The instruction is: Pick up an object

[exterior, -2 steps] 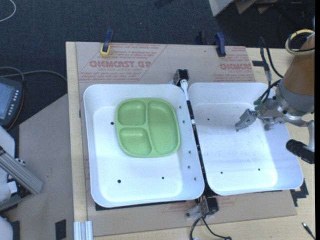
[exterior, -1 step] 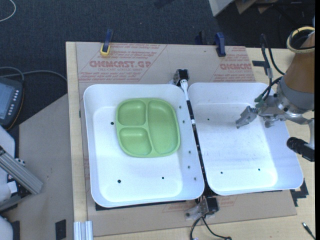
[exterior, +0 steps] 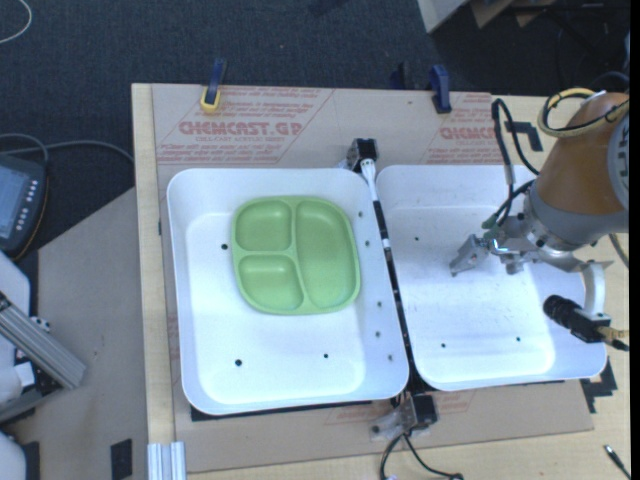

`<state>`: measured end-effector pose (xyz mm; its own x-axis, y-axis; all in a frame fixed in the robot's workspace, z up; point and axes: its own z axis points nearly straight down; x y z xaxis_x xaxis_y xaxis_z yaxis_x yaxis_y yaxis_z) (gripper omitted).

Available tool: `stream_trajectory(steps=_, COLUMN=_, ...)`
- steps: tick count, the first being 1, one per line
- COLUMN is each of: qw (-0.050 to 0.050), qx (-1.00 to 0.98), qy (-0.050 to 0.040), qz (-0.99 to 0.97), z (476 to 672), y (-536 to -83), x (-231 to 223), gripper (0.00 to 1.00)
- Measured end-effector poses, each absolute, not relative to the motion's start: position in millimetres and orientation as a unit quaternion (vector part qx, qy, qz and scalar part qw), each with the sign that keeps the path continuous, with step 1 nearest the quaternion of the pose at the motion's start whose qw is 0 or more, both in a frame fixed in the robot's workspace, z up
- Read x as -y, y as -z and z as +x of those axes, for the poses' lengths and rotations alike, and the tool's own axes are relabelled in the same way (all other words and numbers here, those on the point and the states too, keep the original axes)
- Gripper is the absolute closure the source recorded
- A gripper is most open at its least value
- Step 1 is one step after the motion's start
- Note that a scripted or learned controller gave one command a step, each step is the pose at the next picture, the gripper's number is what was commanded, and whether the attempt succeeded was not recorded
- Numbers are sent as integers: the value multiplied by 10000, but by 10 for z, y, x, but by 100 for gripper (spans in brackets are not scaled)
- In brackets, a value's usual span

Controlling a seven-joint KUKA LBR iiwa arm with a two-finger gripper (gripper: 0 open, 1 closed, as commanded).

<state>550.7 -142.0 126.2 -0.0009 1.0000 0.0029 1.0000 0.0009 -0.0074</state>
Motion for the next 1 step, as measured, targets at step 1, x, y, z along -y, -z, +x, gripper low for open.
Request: stream_trajectory(steps=1, qw=32, qx=7071, qy=-15, qz=-7071, z=5496, y=-817, x=1408, gripper=0)
